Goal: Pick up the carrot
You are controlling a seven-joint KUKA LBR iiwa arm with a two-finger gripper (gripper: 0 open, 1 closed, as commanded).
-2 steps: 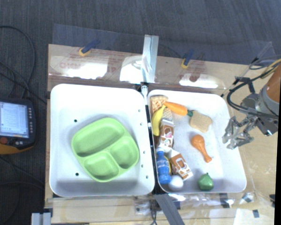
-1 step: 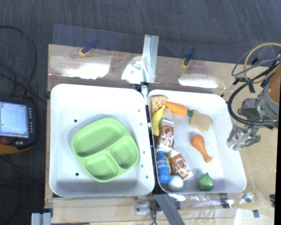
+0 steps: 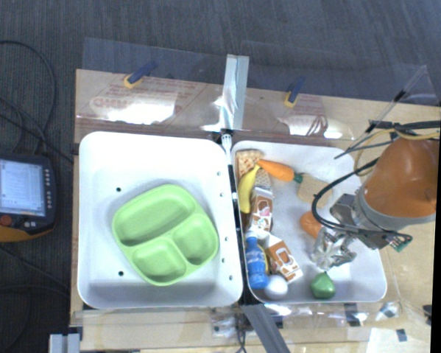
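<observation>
Carrot (image 3: 277, 170) in right bin (image 3: 362, 286), gripper (image 3: 330, 256) well apart.

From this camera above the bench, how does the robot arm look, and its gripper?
The arm shows a wide orange band above a grey wrist. Black cables loop beside it. The gripper is small, grey and metallic.

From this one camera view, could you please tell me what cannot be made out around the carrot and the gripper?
- gripper: the wrist above blocks the fingertips, so its state is unclear.
- orange item: partly behind the gripper and cables; identity unclear.
- carrot: its left end is tucked behind the banana.
- Package labels: too small to read.
</observation>
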